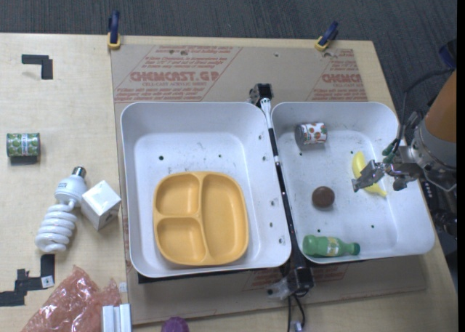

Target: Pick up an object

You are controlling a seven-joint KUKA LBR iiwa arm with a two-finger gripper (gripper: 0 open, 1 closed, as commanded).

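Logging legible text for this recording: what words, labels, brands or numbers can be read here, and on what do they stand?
"CHEMCAST G P": red print on the brown board behind the bins, left part; the smaller line under it is too blurred to read.
"CHEMCAST", cut short: the same print on the board's right part.
Can in the right bin: picture label, no legible words.
Green can on the bench: label too small.
Green bottle: label unreadable.

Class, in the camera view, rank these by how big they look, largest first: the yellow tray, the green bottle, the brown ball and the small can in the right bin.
1. Yellow tray
2. Green bottle
3. Can
4. Brown ball

Can and ball look close in size.
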